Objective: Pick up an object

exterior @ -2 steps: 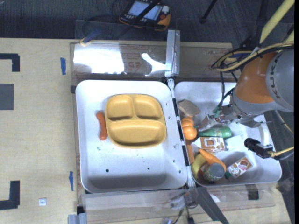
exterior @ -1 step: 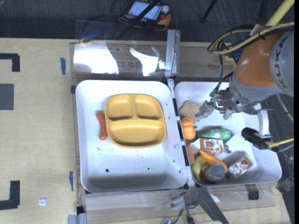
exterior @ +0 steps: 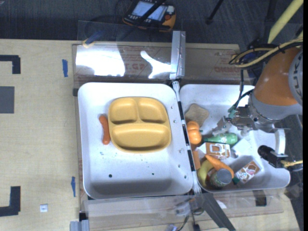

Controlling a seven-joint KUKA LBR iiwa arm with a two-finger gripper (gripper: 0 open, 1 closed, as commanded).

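L bin: yellow divided plate near centre, orange carrot-like piece lying just beside its L edge. R bin: clutter along L wall and front, incl. tan bread-shaped item at back, orange fruit against the divider, green bottle lying flat, small carton just in front of it, carrot over a yellow item, grey-lidded can, printed packet at front R. Arm enters from R; gripper low over R bin, just above/behind green bottle. Gripper open vs closed: can't tell. Nothing seen between its tips.
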